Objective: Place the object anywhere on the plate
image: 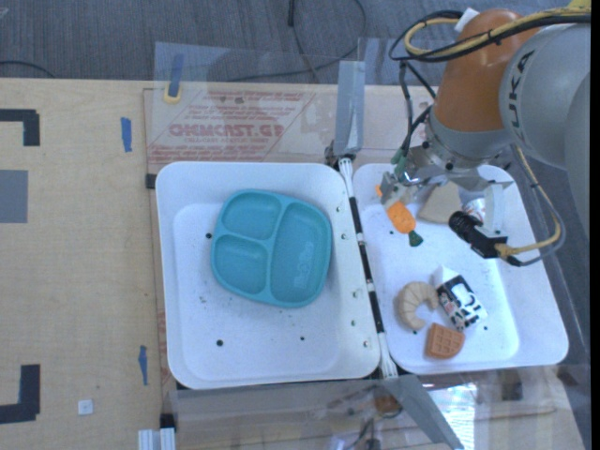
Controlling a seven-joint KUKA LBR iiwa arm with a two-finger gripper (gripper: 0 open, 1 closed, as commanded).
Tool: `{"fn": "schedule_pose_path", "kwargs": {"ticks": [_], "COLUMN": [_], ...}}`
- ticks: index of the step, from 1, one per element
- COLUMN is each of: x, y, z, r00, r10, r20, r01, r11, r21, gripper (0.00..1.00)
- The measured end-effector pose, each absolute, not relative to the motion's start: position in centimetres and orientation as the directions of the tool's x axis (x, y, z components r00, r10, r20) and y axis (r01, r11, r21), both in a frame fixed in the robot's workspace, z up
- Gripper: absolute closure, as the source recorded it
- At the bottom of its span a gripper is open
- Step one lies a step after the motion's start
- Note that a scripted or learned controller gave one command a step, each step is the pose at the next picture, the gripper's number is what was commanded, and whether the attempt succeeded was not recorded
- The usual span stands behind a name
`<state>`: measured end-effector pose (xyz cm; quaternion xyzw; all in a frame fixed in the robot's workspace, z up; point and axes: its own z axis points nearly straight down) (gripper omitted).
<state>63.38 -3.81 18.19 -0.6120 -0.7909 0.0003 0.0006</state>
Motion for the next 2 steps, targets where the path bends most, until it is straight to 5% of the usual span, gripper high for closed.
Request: {"fn": "schedule_pose_path", "kwargs": {"ticks": [1, 2], "x": [62.20, 62.20], "y": [4.83, 4.80], "z": [18.20, 18.20], "r00": [-0.358, -0.358], "r10": [0.934, 0.934], "r20": [0.000, 0.000], "r01": [0.934, 0.934], "r11": [0.358, 0.358], "r21": [-0.002, -0.002], "gripper": [1.00, 0.00]}}
